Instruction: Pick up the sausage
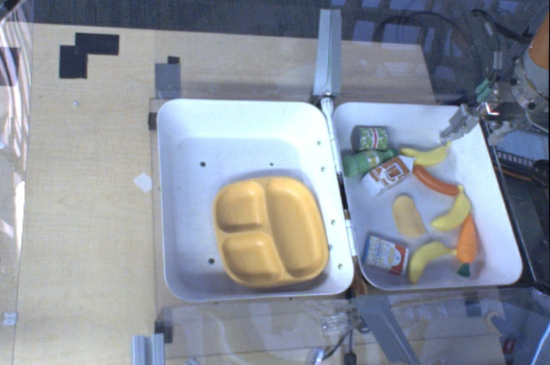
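Evidently the approach was under way: the gripper (457, 124), its grip state impossible to tell, hung just beyond the sausage (436, 181), needing descent.

The arm is seen reaching in from the right edge, orange band uppermost, with the hand (460, 124) held low and angled leftward.

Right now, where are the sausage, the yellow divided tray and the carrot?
Orange-red sausage (436, 182), camera view, middle of its length.
Yellow three-compartment plastic tray (306, 226), camera view, floor of its large right compartment.
Orange toy carrot (466, 243), camera view, middle of its orange body.
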You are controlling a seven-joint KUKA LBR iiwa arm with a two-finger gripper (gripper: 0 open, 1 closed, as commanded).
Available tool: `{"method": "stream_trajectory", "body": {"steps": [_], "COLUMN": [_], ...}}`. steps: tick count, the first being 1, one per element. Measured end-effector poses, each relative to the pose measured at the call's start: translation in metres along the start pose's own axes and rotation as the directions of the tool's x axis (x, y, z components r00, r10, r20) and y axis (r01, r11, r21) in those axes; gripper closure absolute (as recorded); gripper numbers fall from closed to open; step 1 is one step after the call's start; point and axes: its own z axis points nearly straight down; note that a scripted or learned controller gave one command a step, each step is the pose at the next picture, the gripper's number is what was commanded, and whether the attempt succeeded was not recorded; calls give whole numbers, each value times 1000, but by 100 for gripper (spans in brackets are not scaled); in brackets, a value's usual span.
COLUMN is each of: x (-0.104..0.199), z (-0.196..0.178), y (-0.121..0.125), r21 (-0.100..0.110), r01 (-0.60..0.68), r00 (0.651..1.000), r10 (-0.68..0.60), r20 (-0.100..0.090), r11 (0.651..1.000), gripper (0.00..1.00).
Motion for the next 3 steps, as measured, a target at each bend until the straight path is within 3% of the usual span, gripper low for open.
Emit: {"method": "stream_trajectory", "body": {"steps": [1,2,3], "x": [-19,-5,-32], "z": [148,174,172], "y": [-18,-39,5], "r21": [1,-13,-3], "r01": [97,75,75], "r00": [995,997,997], "r10": [-97,-75,-75], "r20": [0,5,1], "r11": [995,997,997], "gripper": [0,0,0]}}
